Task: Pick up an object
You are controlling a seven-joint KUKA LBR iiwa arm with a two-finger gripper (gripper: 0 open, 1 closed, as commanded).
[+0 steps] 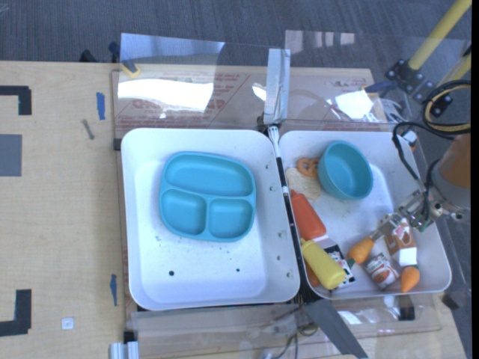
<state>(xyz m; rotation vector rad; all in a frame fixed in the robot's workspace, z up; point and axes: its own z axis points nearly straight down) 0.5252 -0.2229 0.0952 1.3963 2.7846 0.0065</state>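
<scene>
The right bin (383, 143) holds a blue bowl (346, 170), a long red-orange piece (307, 214), a yellow bottle (323, 264), a small orange piece (361, 250), a small can (382, 270), a white block (407, 256) and another orange piece (409, 278). My gripper (402, 226) is low over the right side of this bin. It is just above a brown and white item (404, 238) and right of the small orange piece. The arm (456, 167) comes in from the right edge. The gripper's tip is small and cluttered, so any hold is unclear.
In the left bin (142, 223) lies a blue divided plate (207, 195). An upright divider (277, 88) stands behind the seam between the bins. Black cables (408, 144) hang over the right bin's far right corner. A small orange ring (305, 166) lies left of the bowl.
</scene>
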